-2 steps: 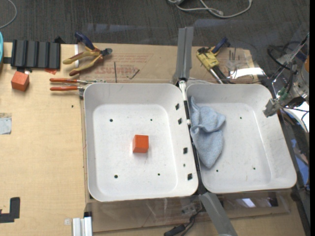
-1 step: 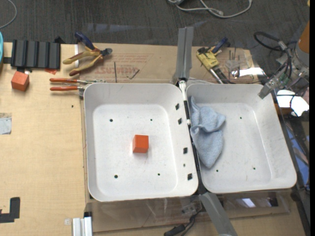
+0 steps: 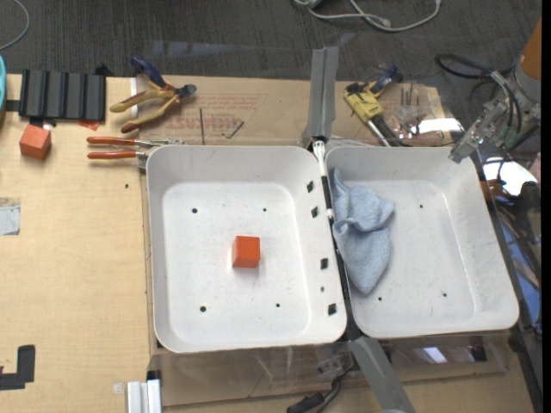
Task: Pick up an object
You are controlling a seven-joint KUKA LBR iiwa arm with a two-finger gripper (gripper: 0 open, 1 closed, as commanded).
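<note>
Hovering off the far right corner of the right bin (image 3: 482, 321), my gripper (image 3: 482, 136) is sitting above the bench rather than over anything I could take; whether it is parted or closed I cannot tell, since cables and bracketry are cluttering that corner. Nothing is showing in its hold.

Two candidates are lying in reach. An orange block (image 3: 246, 252) is resting flat near the middle of the left bin (image 3: 172, 317), well apart from every wall (which is making it the easier target, I am judging, with room on all sides for a straight descent). A blue-grey cloth (image 3: 362, 239) is lying crumpled against the left wall of the right bin, bunched beside the divider, so a grab there is risking a scrape on the rim.

Outside the bins, pliers (image 3: 153, 101) and a second orange block (image 3: 35, 141) are lying on the cardboard, not for me. The pick is not yet begun, as I am reading it.
</note>
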